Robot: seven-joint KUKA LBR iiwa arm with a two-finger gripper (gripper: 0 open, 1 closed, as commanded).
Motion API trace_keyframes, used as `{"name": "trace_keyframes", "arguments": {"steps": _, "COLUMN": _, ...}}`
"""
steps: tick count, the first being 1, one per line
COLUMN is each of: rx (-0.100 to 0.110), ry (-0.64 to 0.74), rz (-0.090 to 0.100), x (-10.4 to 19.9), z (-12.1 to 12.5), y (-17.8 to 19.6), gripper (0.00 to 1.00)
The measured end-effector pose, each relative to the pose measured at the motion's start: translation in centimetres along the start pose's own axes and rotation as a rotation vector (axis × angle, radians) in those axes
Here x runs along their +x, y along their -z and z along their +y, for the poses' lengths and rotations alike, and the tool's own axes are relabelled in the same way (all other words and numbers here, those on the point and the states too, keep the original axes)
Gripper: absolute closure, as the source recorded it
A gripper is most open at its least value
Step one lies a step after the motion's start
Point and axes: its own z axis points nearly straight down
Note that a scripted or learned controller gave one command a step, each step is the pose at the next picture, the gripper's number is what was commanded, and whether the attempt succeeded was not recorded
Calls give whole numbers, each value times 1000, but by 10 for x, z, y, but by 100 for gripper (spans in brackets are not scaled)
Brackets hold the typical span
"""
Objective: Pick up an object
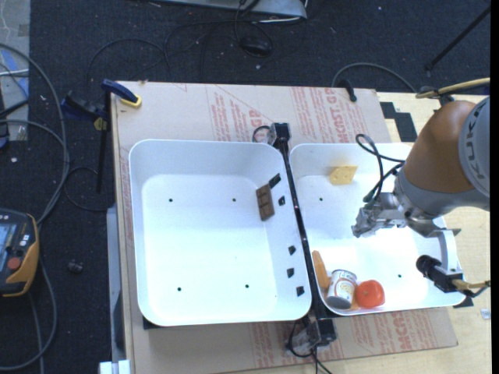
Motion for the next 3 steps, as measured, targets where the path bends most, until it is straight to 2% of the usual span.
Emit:
{"name": "trace_keyframes", "arguments": {"steps": 2, "rx": -5, "ry": 1, "rz": -1, "x": 3, "z": 3, "y": 115, "gripper": 100}}
{"name": "trace_keyframes", "arguments": {"steps": 3, "rx": 1, "ry": 4, "rz": 1, "x": 46, "z": 33, "y": 111, "gripper": 100}}
